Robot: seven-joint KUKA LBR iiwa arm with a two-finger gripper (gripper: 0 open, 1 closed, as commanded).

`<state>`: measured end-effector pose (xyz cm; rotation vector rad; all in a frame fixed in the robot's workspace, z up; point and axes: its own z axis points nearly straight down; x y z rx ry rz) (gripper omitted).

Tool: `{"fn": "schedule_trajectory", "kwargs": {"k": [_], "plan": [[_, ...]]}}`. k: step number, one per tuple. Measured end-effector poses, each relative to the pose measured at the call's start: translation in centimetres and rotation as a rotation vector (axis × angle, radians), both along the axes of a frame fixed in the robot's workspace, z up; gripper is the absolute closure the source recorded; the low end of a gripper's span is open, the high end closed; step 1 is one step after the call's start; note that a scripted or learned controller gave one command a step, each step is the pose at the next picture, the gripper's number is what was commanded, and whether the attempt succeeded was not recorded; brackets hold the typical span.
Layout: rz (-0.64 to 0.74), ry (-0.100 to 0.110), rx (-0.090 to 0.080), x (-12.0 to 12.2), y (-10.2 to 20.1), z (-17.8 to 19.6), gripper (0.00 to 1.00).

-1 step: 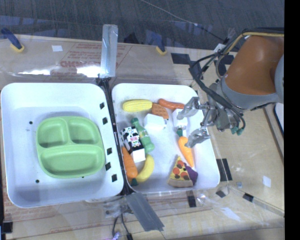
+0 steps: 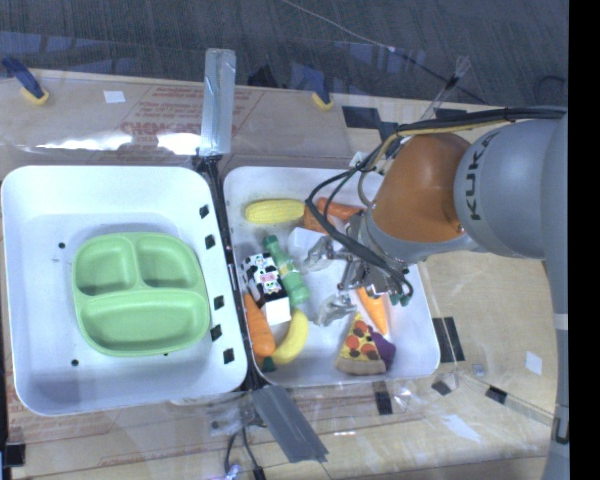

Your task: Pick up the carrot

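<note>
Gripper (image 2: 332, 280) down in the right bin (image 2: 420, 353), metal fingers spread fairly wide – nothing between them. An orange carrot (image 2: 376, 310) lies just beside the lower finger, by the pizza slice (image 2: 363, 347); touching or not, can't tell. Another carrot (image 2: 259, 325) lies at the bin's left wall, against a curved yellow banana (image 2: 293, 339). Bumpy corn cob (image 2: 274, 211) near the top. Left bin (image 2: 20, 268) holds a smooth green divided plate (image 2: 138, 293).
</note>
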<state>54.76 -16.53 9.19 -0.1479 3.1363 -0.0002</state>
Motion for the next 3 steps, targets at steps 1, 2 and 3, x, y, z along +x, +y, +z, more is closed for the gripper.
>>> {"fn": "schedule_trajectory", "kwargs": {"k": [1,2,3], "plan": [[-0.066,0.001,0.001,-3.8,-4.4,0.1,0.0],[-0.056,-0.002,0.001,-3.6,-4.2,1.1,1.0],[-0.224,-0.009,0.002,-0.6,4.7,12.4,1.0]]}}
